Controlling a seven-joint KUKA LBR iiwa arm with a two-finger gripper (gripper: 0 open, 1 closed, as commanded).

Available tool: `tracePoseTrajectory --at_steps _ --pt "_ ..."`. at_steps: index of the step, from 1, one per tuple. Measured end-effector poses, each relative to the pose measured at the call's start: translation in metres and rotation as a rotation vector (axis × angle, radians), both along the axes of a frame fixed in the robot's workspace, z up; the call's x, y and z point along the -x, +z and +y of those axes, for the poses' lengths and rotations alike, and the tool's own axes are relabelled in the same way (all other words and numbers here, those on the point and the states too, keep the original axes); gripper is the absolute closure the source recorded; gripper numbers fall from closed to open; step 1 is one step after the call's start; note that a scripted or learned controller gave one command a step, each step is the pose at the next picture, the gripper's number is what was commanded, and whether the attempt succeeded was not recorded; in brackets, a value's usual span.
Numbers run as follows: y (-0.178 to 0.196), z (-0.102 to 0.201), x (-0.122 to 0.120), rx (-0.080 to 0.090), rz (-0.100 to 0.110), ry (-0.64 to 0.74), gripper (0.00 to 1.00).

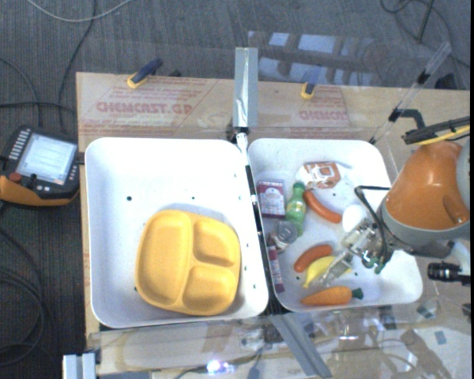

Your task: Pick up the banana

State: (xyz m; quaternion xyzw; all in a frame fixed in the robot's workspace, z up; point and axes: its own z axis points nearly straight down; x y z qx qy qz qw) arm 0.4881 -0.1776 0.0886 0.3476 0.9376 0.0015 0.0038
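Two shallow white bins are set side by side on a bench over dark carpet; a yellow divided tray (189, 261) is held in the left bin (110, 172). The banana (319, 270) is located in the right bin (379, 160), toward its near edge, between an orange sausage-shaped item (312, 256) above it and a carrot (329, 296) below it. Its long axis is seen to run diagonally, rising toward the gripper (355, 253), which is positioned just beside its upper right end. Whether contact is made cannot be determined. The state of the fingers cannot be told, since they are blurred against the clutter.
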Motion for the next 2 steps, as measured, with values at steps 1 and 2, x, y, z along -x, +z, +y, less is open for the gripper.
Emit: tracePoseTrajectory --at_steps 1,2 --pt "0.009 0.001 -0.004 -0.001 -0.008 -0.001 1.00" --pt "0.116 0.052 -0.030 -0.001 0.010 -0.126 1.00"
